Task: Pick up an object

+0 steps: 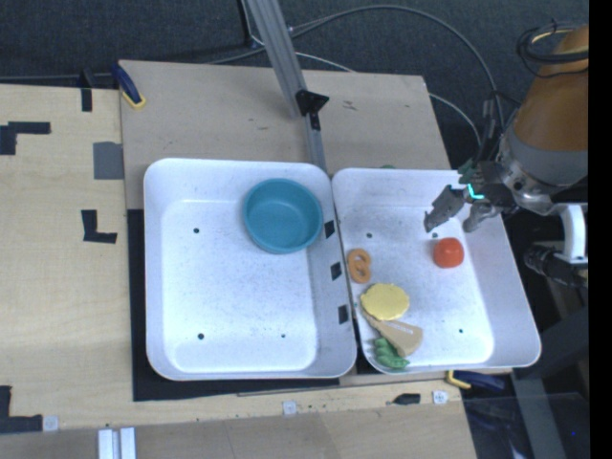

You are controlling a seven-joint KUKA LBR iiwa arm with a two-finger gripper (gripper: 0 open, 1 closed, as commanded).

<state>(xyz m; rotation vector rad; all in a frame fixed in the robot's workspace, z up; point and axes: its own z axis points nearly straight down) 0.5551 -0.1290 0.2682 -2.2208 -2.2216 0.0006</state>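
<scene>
My gripper [457, 218] hangs over the upper right part of the right bin [497, 338]. Its two dark fingers are spread open with nothing between them. A small red round object [448, 252] lies in that bin just below the fingertips. Along the bin's left side lie an orange ring-shaped piece [359, 265], a yellow round piece [384, 302], a tan wedge [400, 333] and a green piece [386, 353]. A blue bowl [282, 215] sits in the upper right part of the left bin [191, 338].
A grey metal pole [277, 46] slants down from the top to the gap between the bins. Cables run across the dark floor behind the bench. The divider between the bins carries small black clips [337, 271].
</scene>
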